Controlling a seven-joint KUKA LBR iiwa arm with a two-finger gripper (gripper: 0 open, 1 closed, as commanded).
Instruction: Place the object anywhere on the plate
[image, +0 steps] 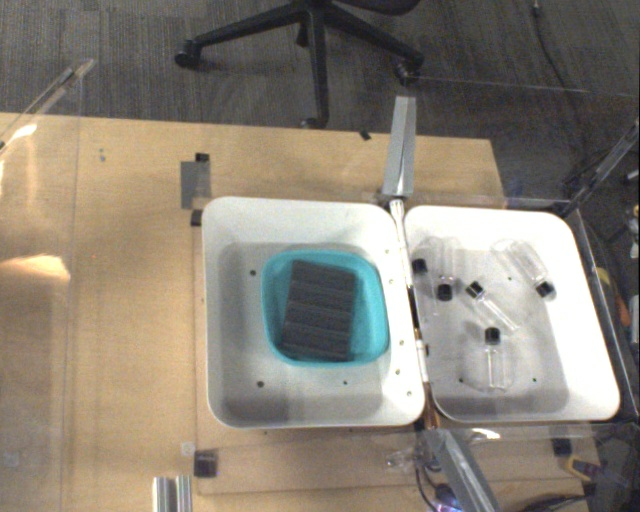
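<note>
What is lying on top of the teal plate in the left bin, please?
A dark grey ridged block lies flat on the teal plate, covering most of its middle. The plate's rim shows all around it; the plate surface beneath the block is hidden.

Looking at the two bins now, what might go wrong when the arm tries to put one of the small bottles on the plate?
1. The clear vials in the right bin are see-through with only small black caps, so a grasp could easily miss or slip.
2. Several vials lie close together, so the fingers may knock a neighbour.
3. The teal plate in the left bin already carries a dark ridged block, leaving little bare surface; a round vial may roll off.
</note>
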